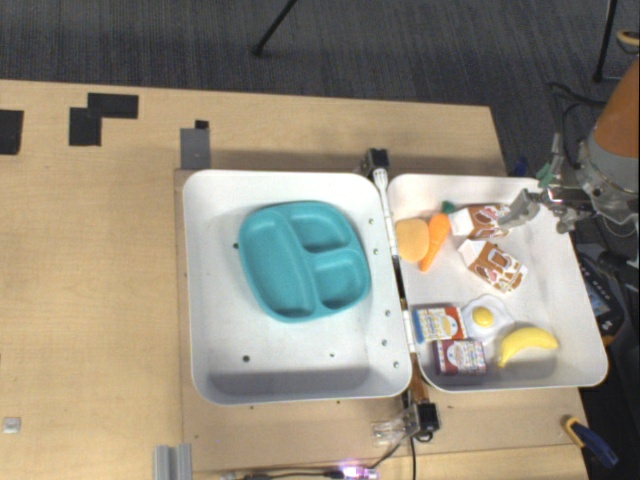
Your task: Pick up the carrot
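The carrot [434,240], orange with a small green top, lies in the right bin [585,298] near its upper left corner. It leans against a round yellow-orange piece [411,238] on its left. My gripper [540,215] hangs over the bin's upper right part, about a hand's width to the right of the carrot and apart from it. Its fingers look open with nothing between them. The arm's orange band [618,128] shows at the right edge.
Between the carrot and the gripper lies a brown-and-white carton [482,221], with a second one [497,267] below it. A fried egg [483,317], a banana [526,344] and two small cartons [437,322] [459,356] fill the front. The left bin [215,368] holds a teal divided plate [303,259].
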Controlling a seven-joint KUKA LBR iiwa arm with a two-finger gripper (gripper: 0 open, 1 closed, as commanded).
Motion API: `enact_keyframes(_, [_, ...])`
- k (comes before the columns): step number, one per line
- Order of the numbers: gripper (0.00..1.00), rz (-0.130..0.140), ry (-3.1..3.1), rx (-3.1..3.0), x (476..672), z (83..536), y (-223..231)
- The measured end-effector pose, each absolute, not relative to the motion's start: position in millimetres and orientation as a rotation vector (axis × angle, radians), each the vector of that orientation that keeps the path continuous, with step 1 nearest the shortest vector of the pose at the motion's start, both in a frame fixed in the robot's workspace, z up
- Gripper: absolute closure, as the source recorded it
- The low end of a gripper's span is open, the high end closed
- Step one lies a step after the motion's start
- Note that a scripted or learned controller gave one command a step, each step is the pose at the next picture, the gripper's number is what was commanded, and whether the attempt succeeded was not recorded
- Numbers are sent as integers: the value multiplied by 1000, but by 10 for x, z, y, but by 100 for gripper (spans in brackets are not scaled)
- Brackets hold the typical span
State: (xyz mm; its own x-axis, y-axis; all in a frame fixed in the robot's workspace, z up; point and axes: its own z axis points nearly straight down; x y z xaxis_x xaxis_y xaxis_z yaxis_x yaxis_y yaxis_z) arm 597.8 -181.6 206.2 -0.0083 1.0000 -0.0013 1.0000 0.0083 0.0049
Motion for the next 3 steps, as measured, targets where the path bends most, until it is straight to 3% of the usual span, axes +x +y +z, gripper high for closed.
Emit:
enact_keyframes(1, [0,2,2076,2363,5912,1371,-1193])
enact_keyframes(2, [0,7,2083,2346,6355,874,-1006])
enact_keyframes(3, [100,12,2088,2337,6376,999,-999])
